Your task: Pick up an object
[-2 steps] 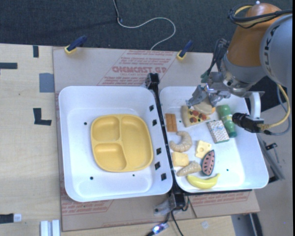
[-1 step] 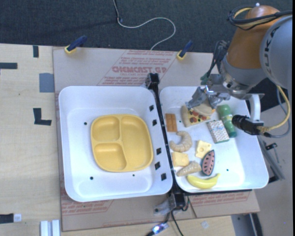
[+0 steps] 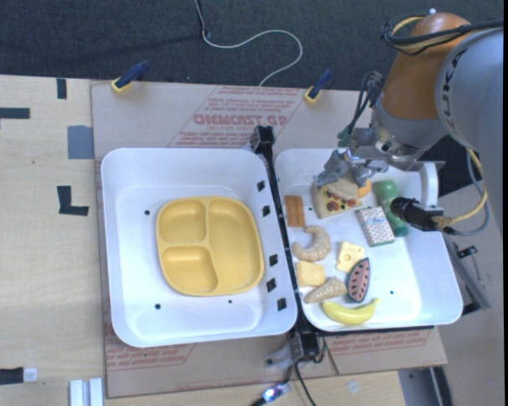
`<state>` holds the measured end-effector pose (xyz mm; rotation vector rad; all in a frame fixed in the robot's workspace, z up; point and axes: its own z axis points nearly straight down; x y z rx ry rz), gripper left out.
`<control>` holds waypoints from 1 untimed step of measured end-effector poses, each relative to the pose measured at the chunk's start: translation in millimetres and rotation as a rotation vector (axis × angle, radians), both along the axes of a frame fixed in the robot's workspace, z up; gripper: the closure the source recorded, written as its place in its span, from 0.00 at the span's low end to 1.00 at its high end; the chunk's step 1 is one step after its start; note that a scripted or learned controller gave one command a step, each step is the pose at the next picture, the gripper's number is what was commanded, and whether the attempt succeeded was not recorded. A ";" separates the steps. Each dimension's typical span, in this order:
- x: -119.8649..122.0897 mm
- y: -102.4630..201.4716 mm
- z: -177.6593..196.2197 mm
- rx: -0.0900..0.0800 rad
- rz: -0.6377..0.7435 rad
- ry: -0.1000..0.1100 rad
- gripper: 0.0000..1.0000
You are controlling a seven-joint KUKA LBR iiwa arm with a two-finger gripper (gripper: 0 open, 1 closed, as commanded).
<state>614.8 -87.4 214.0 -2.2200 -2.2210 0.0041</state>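
Observation:
My gripper (image 3: 346,172) hangs over the upper middle of the right bin (image 3: 423,294), right above a toy sandwich (image 3: 336,198). It looks close to or touching the sandwich's top, and contact is hard to judge. Several other toy foods lie in this bin: a green piece (image 3: 386,193), a grey speckled block (image 3: 374,224), a brown cracker (image 3: 293,211), a pale croissant (image 3: 313,244), a cheese wedge (image 3: 349,254), a watermelon slice (image 3: 358,279) and a banana (image 3: 349,311).
The left bin (image 3: 127,227) holds a yellow divided plate (image 3: 210,245). A black divider (image 3: 275,227) runs between the bins. The grey arm with its orange band (image 3: 423,66) comes in from the upper right. A cable (image 3: 254,41) lies behind the bins.

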 end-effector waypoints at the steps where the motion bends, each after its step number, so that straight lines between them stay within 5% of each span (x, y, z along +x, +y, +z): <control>1: -10.9 6.8 12.1 0.001 0.001 -0.001 1.00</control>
